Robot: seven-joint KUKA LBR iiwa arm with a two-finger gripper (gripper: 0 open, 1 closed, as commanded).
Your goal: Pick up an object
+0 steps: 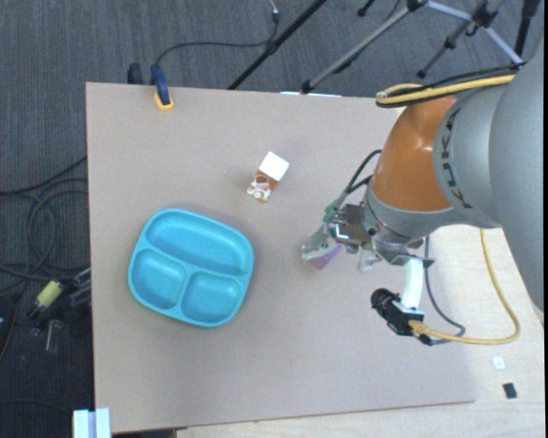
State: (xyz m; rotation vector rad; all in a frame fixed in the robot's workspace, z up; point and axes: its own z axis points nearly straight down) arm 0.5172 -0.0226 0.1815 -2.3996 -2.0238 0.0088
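While I am hovering low over the counter, my tool is sitting right at a small purple object, but I cannot tell whether it is gripping it. The object is seemingly lying on the counter, so I am judging the lift as not yet done. A small white box and a blue divided tray are lying well apart to the left.

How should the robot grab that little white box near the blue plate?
Probably from straight above, closing on the two long sides of the little white box. It lies tipped over on the bare board, apart from the blue plate, so nothing crowds those sides. The gripper would have to come over from the right.
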